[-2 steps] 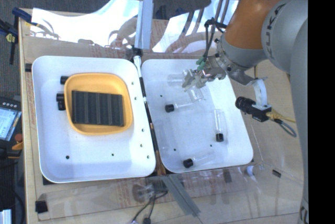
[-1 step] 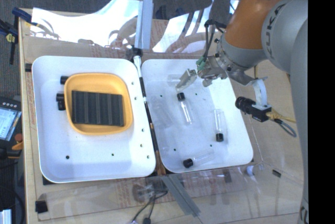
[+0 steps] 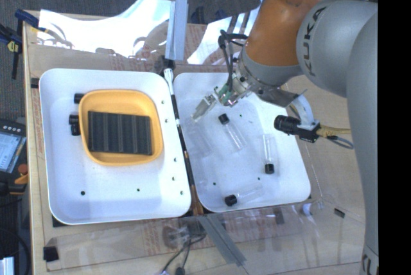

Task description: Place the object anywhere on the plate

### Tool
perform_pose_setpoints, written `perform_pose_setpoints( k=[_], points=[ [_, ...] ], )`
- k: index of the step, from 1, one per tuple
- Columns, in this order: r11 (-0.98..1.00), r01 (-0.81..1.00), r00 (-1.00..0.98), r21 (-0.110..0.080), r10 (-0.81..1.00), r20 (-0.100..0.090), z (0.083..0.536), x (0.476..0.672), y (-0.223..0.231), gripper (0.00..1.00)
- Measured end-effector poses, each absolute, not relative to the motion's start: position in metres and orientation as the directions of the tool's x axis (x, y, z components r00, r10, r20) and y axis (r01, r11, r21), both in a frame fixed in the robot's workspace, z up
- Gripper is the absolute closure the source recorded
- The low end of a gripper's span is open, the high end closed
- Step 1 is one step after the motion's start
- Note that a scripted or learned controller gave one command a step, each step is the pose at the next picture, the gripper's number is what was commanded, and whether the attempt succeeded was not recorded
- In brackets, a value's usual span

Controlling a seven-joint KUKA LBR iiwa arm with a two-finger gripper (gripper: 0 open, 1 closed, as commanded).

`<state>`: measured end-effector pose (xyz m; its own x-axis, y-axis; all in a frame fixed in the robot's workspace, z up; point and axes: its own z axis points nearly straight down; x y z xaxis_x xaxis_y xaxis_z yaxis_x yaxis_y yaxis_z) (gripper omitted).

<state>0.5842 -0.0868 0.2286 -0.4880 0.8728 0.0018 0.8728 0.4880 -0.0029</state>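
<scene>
Fingers (image 3: 204,106) of the gripper (image 3: 209,103) appear slightly parted with nothing visible between them, though at this slant the gap is hard to judge. They hang over the upper-left part of the right bin (image 3: 292,187).

Nearest the viewer, at roughly 6 o'clock in that bin, a clear vial with a black cap (image 3: 239,196) lies almost level, long axis running 8 to 2 o'clock, cap at the 8 o'clock end. At 3 o'clock a second vial (image 3: 268,153) lies nearly upright in the frame, cap toward 6 o'clock. Just below the gripper a third vial (image 3: 229,129) lies along 11 to 5 o'clock, cap at the 11 o'clock end.

In the left bin (image 3: 64,196), the yellow plate (image 3: 119,103) carries a dark ribbed insert (image 3: 121,132); two small black pieces (image 3: 76,124) sit just beside its 9 o'clock edge.

Farthest, the grey arm (image 3: 340,42) shows the lettering "KUKA" beside its orange band (image 3: 282,26).
</scene>
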Motion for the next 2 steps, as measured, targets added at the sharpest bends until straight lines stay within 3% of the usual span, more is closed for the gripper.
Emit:
perform_pose_setpoints(
  k=[1, 2],
  points=[
    [0.737, 0.676, -0.737, -0.003, 0.676, 0.003, 0.1911, 0.5926, -0.0586, 0.00],
    [0.737, 0.676, -0.737, -0.003, 0.676, 0.003, 0.1912, 0.5926, -0.0590, 0.00]
  ],
)
